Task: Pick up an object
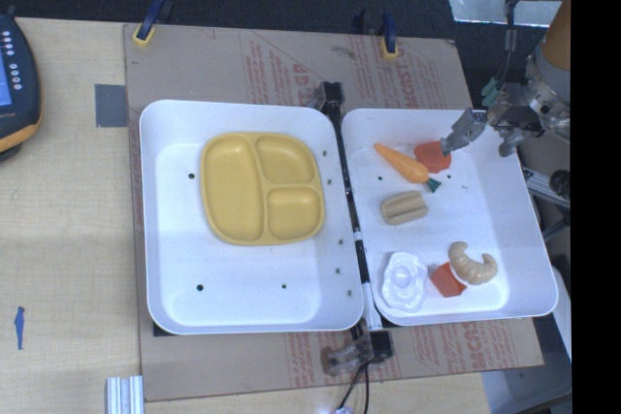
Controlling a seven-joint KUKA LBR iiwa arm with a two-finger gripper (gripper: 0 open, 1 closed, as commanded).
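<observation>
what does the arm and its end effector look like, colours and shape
At the right edge, the end effector is a small metallic grey assembly with dark fittings, one slim grey finger angling out and a teal-green spot near its base. Thin dark cables loop above it. Behind it, the arm shows a pale grey body with an orange-tan patch toward the top. Finer markings are too small to make out.

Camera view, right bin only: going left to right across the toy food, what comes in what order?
Fried egg → bread roll → carrot → red block → croissant. I skipped the second red piece by the croissant, since the two overlap.
</observation>
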